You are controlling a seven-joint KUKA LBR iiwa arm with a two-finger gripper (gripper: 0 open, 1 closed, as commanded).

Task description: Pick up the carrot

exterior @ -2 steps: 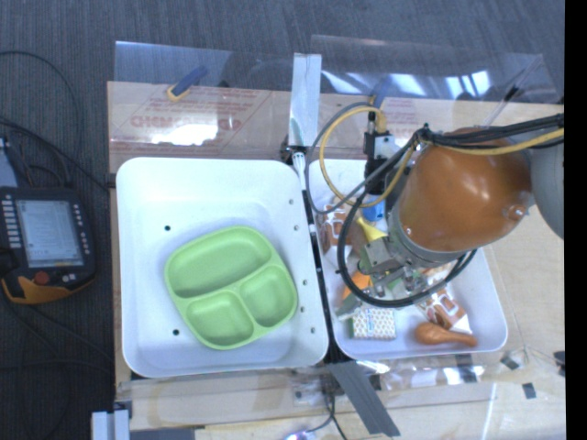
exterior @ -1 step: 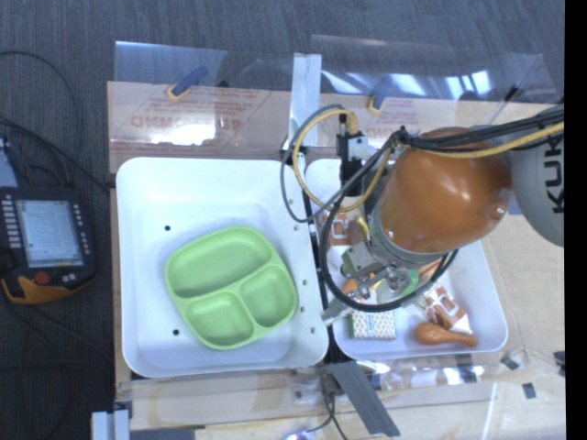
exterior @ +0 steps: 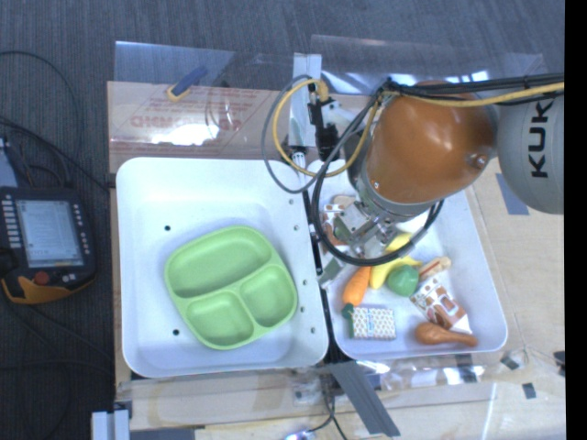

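Gripper (exterior: 360, 238) hangs just beside the carrot (exterior: 356, 285), at its upper end.

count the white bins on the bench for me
2, side by side. The left bin holds a green divided plate. The right bin holds the carrot and other toy foods, with the arm over its upper part, possibly hiding more items.

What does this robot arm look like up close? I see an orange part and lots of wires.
The arm is grey with black lettering on its side, and a rounded, glossy orange band above the wrist. Yellow and black cables loop around the wrist. Below hangs the gripper, a small metallic assembly.
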